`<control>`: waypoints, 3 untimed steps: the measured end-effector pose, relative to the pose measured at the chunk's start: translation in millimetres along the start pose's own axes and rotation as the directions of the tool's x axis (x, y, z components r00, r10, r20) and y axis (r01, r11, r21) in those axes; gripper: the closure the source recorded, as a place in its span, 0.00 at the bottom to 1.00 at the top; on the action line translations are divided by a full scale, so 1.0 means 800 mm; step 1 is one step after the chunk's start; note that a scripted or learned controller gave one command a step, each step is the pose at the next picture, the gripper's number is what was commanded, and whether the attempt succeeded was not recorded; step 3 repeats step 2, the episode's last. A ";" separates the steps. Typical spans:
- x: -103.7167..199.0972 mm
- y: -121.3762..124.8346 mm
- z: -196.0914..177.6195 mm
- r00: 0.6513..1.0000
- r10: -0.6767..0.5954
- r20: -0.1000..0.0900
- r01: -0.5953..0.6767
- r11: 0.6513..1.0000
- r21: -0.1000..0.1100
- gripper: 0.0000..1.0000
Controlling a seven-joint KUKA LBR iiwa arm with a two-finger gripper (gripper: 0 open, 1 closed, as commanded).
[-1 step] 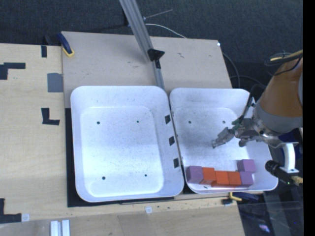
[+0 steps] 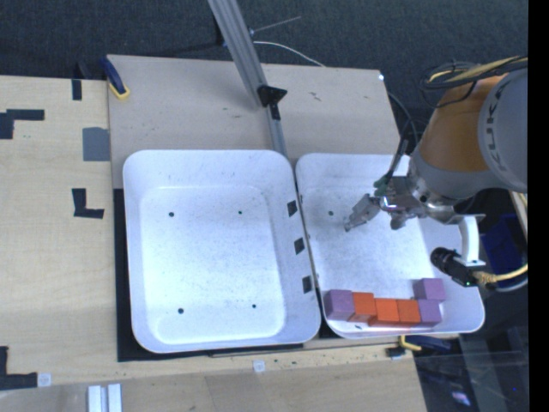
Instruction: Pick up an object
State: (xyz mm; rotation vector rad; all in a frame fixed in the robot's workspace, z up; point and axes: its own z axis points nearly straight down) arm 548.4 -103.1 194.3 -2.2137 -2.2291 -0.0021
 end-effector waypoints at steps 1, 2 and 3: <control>-0.075 0.040 -0.084 1.000 0.009 0.006 -0.009 1.000 -0.007 0.00; -0.068 -0.070 -0.127 1.000 0.009 0.001 -0.009 1.000 0.001 0.00; -0.068 -0.070 -0.127 1.000 0.009 0.001 -0.009 1.000 0.001 0.00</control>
